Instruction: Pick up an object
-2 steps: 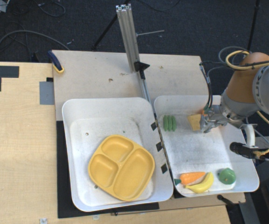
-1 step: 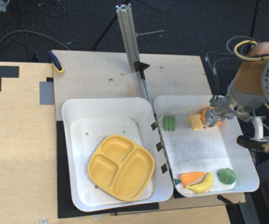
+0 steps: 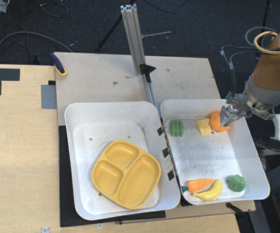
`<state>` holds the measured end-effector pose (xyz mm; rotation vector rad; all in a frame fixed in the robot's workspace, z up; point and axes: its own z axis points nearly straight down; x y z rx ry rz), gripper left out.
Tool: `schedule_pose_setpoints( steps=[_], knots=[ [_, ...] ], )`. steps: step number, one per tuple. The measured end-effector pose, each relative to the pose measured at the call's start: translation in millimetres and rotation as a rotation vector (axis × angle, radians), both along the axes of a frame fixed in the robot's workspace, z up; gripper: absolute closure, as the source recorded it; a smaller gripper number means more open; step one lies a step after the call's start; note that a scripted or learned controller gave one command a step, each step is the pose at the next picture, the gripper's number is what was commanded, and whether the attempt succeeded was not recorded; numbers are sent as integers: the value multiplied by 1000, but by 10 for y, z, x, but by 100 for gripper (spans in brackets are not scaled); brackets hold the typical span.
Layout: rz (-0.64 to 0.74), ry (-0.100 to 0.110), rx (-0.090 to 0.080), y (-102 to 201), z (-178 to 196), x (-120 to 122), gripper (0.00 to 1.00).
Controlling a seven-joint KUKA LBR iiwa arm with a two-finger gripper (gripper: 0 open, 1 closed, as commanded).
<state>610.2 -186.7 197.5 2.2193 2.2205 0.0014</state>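
- The grey metal tool point(image 3: 227, 114) sits low on the round orange toy fruit point(image 3: 218, 123) in the right white bin point(image 3: 256, 152), poised for grasping.
- Its opening and hold: cannot tell.

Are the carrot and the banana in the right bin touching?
Touching. The camera view shows the carrot lying against the banana near the right bin's front edge, with no gap between them.

place: robotics lab | cues: white bins point(image 3: 81, 130), aluminium post point(image 3: 134, 38), floor cables point(image 3: 18, 38)
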Motion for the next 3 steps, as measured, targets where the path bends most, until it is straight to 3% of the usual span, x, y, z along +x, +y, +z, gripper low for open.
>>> schedule_pose_setpoints(
  steps=[1, 3],
  knots=[
    [0, 0, 0, -12, 327, 4, 100],
    [4, 7, 4, 999, 121, -179, 100]
  ],
)
